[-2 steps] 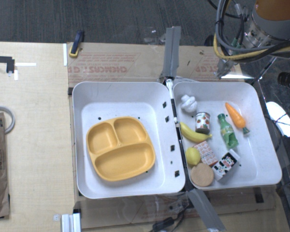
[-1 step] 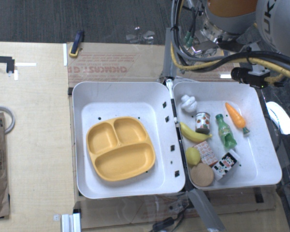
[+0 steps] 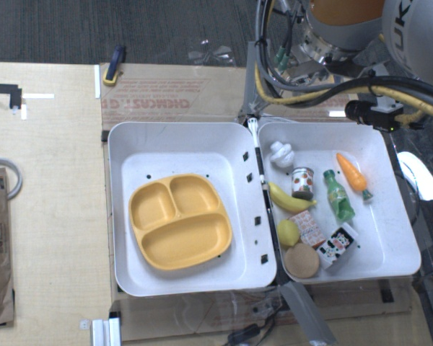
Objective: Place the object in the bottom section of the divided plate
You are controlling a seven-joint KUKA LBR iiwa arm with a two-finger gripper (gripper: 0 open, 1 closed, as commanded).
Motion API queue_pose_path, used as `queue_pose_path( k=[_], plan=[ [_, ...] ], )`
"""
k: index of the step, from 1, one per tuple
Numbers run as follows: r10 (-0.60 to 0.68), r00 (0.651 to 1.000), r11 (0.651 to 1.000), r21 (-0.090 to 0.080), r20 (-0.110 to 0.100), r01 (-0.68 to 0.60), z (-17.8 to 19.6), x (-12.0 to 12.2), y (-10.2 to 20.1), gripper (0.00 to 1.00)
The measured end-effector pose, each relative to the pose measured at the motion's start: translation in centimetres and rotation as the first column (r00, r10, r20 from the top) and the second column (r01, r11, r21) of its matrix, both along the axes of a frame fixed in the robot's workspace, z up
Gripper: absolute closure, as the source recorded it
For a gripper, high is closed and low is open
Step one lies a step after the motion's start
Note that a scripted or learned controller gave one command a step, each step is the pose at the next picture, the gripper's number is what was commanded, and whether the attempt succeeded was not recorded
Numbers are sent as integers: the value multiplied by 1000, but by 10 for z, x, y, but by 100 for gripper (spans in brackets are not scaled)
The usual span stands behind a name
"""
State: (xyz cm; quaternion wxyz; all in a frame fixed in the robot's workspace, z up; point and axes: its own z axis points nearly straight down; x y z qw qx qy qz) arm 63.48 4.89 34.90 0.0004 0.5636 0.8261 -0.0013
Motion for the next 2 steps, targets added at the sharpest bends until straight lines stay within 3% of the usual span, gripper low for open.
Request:
queue_pose_path(
  k=[1, 2],
  plan=[
    [107, 994, 994, 0, 1, -107, 81, 25, -55, 0],
    [163, 987, 987, 0, 0, -163, 38, 25, -85, 0]
  ],
)
